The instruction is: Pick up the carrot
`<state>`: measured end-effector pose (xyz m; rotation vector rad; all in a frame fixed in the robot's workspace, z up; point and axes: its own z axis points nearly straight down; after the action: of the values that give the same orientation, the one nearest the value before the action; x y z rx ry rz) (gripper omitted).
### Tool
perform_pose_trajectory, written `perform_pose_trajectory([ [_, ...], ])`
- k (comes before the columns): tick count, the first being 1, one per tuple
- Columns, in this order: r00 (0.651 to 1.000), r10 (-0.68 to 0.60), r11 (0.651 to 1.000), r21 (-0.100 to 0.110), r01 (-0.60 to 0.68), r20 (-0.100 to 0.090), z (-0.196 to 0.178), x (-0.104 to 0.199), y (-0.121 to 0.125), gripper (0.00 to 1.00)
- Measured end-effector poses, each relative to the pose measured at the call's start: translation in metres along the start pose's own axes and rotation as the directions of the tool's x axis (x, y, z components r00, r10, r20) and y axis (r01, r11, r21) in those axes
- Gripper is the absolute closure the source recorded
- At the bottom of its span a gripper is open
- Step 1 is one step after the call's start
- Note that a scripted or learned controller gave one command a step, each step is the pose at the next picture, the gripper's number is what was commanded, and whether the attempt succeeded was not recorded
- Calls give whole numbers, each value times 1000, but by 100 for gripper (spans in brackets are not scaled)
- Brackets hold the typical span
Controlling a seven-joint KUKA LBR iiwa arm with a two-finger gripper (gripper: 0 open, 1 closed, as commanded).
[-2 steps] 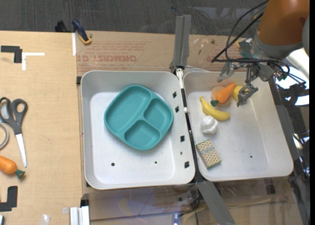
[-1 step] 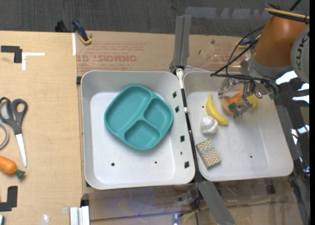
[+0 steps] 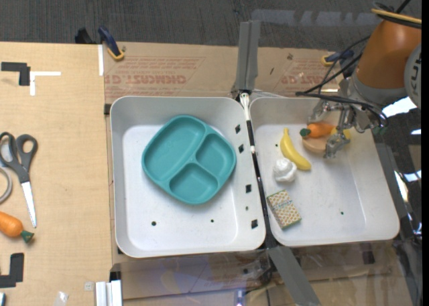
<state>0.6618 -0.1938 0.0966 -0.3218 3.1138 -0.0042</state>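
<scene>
Carrot (image 3: 319,130) lies in right bin (image 3: 355,224), far corner, on a tan piece, beside banana (image 3: 295,150). Hand (image 3: 337,142) just beside it; spread or pinched, cannot tell. Best: centre over carrot, avoid banana.

robotics lab test bench, not a home or kitchen; two white bins (image 3: 181,238) butted together on a cardboard sheet (image 3: 174,70) held by a blue clamp (image 3: 110,42); black tape marks (image 3: 15,70) and scissors (image 3: 20,171) on plywood; cabling (image 3: 342,57) behind
</scene>
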Motion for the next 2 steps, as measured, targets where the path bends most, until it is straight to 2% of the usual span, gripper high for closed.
perform_pose_trajectory([
  [1,991,136,991,0,-136,-2,-98,1,-3,0],
  [2,980,200,980,-3,-200,-8,-10,-11,60,0],
])
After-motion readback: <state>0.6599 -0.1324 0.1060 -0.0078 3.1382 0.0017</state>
